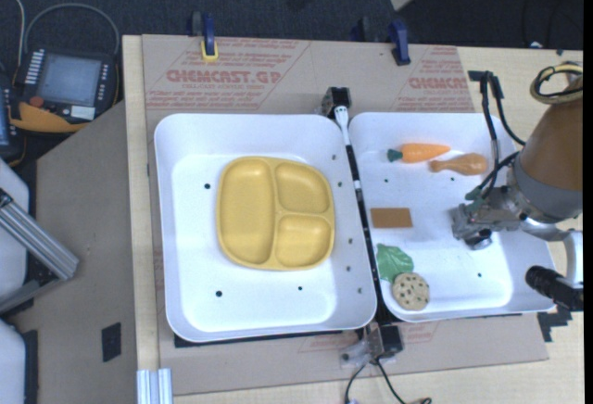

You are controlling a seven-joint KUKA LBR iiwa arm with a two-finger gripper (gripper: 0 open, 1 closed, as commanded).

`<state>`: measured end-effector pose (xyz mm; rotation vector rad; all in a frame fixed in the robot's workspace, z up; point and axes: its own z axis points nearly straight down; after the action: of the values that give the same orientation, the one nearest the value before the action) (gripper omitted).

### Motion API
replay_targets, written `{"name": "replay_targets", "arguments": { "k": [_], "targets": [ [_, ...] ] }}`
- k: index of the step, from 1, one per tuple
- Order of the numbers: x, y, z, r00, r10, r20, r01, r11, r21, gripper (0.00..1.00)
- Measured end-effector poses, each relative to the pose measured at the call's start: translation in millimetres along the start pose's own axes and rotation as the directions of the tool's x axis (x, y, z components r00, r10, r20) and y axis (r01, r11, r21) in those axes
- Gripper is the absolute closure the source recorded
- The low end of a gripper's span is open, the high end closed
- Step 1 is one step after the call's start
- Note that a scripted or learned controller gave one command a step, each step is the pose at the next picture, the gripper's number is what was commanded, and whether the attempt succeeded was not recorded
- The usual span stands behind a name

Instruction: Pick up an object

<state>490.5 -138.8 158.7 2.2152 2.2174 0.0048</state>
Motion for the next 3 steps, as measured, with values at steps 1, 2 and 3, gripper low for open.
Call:
{"name": "replay_targets", "arguments": {
  "k": [1,2,3],
  "targets": [
    [-0.5,1.9,-50.1,1.000,0.000,0.000,0.000,1.000,0.000,1.00],
    [58.0,23.4,-51.8,1.000,-0.005,-0.002,0.005,1.000,0.003,1.00],
    [101.5,42.6,-45.6,1.000,-0.005,-0.003,0.005,1.000,0.005,1.00]
  ]
}}
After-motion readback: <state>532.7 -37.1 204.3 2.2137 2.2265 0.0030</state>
